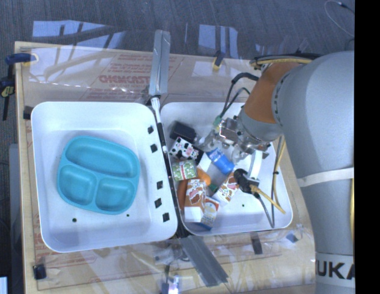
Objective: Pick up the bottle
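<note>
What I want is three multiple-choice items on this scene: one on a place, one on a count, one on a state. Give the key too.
1. The hand is
A. above the left bin
B. low over the clutter in the right bin
C. off the bench

2. The blue tray has how many compartments?
A. one
B. two
C. three

3. The blue tray lies
A. flat, hollows facing up
B. upside down
C. on its edge against a wall

Key:
1 B, as the arm reaches in from the right and the hand ends among the small packs there.
2 C, as one long hollow lies above two smaller ones.
3 A, as all three hollows face the camera.
</note>
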Tool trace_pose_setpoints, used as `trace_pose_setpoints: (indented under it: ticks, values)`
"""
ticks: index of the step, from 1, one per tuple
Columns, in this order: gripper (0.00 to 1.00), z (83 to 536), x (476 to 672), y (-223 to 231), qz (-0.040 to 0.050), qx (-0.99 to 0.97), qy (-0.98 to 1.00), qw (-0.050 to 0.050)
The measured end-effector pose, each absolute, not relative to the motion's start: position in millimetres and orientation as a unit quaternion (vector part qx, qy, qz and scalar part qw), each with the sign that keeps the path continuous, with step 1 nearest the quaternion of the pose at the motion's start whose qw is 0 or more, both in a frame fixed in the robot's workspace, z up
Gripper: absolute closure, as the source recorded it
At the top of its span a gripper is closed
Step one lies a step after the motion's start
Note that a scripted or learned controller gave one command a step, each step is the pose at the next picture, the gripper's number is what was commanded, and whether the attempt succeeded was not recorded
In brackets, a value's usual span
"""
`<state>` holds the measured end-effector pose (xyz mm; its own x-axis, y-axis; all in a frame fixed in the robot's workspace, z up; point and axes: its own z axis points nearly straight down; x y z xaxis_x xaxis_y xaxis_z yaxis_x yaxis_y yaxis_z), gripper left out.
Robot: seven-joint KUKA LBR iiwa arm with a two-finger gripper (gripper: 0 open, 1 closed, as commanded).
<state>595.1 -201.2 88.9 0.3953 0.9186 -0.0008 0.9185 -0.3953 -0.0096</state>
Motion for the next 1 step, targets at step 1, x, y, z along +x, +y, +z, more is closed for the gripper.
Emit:
trace_pose_setpoints:
  ticks: [1]
  values:
    - [1.0, 95.7, 594.9, -199.9, 0.0047, -0.834, -0.552, 0.007]
